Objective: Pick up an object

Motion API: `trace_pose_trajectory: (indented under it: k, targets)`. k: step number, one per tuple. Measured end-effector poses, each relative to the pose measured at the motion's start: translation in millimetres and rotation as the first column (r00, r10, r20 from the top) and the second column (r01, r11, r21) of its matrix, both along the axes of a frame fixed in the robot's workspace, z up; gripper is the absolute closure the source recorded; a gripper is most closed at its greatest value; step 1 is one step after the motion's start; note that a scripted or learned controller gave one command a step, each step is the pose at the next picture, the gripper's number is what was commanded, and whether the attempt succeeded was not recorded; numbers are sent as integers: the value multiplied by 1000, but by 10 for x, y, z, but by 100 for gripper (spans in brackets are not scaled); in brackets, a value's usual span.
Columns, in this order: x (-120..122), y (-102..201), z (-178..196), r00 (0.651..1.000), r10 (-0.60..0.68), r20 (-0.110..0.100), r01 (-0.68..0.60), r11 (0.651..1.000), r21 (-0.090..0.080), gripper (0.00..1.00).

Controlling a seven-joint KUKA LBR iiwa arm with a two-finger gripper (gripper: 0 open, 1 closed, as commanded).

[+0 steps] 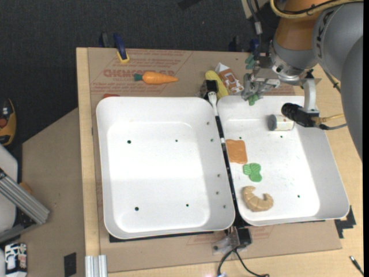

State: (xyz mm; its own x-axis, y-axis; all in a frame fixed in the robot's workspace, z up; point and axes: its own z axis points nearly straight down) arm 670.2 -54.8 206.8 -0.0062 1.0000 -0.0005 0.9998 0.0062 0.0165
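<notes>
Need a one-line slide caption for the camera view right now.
Tool poised over the right bin's far edge; croissant, green piece and orange slab lie along its left side.

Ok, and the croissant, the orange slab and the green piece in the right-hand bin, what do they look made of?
All three look like toy food, likely moulded plastic. The croissant is tan with ridged segments and a dull sheen. The orange slab is flat, evenly coloured and matte; it could also be foam or rubber. The green piece is a solid saturated green with lobed edges. The bin looks like smooth white plastic.
</notes>
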Motion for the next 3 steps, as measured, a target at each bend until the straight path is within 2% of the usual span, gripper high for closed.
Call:
trace_pose_trajectory:
  k: [1, 2, 3]
  targets:
    - [-13, 381, 1286, 1000, 0, 2, 0, 1000, 1, 100]
    - [-74, -637, 1309, 1000, -15, -12, 15, 1000, -6, 100]
    - [-452, 62, 3271, 1000, 1, 7, -1, 1000, 0, 100]
